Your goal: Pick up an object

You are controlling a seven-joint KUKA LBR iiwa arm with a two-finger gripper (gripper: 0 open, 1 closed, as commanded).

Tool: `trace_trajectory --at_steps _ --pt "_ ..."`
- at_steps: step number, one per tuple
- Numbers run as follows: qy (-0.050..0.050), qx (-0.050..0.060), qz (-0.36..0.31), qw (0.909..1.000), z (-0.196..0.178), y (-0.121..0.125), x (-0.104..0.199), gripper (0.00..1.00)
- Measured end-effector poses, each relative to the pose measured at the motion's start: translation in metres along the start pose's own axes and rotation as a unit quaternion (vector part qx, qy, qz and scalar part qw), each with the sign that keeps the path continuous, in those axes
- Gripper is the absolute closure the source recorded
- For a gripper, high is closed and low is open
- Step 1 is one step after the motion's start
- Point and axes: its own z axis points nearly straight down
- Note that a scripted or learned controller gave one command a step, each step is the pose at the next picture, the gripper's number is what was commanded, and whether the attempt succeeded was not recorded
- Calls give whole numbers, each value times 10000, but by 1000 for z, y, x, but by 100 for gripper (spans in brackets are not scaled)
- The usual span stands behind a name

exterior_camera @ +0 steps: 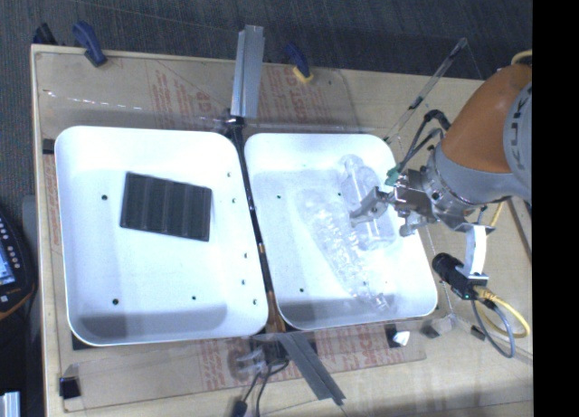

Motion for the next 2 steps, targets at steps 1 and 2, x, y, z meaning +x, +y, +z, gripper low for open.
trace_trajectory --at_steps 1,2 --pt "1 -20 -118 9999 -58 5 12 0" --pt "1 -13 -164 9999 -67 5 13 100"
